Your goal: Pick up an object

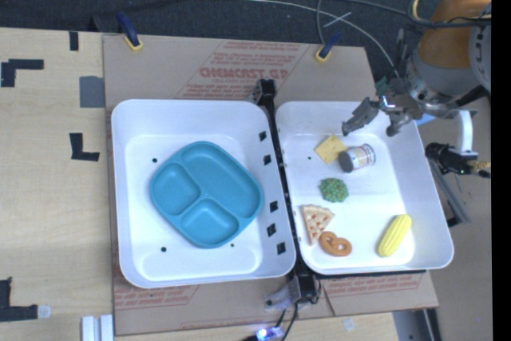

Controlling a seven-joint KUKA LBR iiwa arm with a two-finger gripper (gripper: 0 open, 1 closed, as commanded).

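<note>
the right bin (423,196) holds a yellow cheese wedge (329,148) and a small can (357,158) on its side near the far edge, broccoli (334,189) mid-bin, then a waffle slice (316,221), pretzel (336,244) and corn cob (394,235) along the near edge.

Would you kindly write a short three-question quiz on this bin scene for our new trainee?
1. True or false: the blue three-compartment plastic tray lies in the right white bin.
2. Which item lies nearest the claw? A) yellow toy corn cob B) small silver can C) brown toy pretzel
3. Fill in: the green toy broccoli lies directly above the toy ______ slice in the picture.

Key
1. False; it lies in the left white bin.
2. B.
3. Pizza.
</note>
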